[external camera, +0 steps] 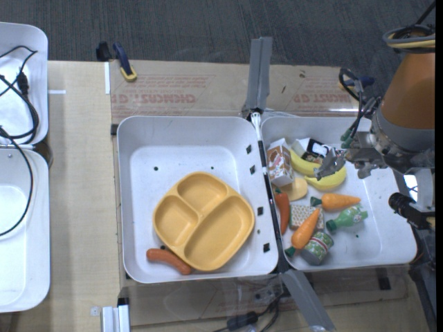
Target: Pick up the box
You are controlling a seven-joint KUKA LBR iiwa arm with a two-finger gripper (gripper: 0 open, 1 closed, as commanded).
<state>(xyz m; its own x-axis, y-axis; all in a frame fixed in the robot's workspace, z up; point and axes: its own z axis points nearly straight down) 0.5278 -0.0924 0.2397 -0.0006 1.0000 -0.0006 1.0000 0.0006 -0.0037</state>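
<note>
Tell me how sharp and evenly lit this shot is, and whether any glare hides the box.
Camera view: light is soft and even, with faint shadows; the white bins look bright but not blown out; the box reads clearly; the tool looks slightly soft.

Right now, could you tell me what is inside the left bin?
The left bin holds a yellow divided plate, with a sausage lying along the plate's lower-left edge. The bin floor under the plate is covered, so anything there cannot be seen.
</note>
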